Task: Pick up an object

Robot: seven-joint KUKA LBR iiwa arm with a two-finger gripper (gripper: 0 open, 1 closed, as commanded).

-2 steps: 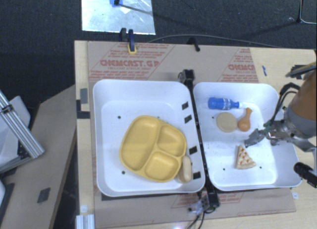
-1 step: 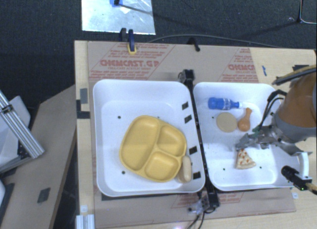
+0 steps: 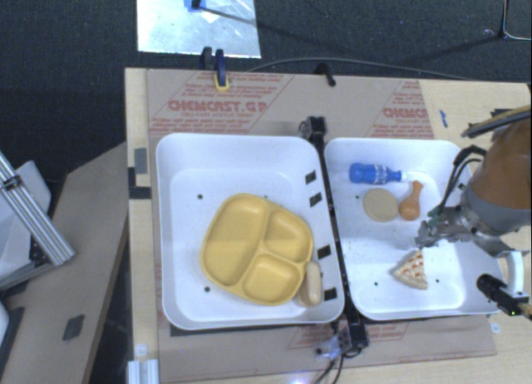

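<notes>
Tabletop w/ two white bins. Near: pizza slice (image 3: 411, 272) in right bin (image 3: 366, 303), gripper (image 3: 426, 237) just above it; can't tell fingers' state. Farther: bottle (image 3: 376, 174). You risk a graze: slice lies flat, may slide.

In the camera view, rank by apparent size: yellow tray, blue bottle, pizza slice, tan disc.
1. Yellow tray, largest by far.
2. Blue bottle, tan disc and pizza slice look too alike to rank.
</notes>
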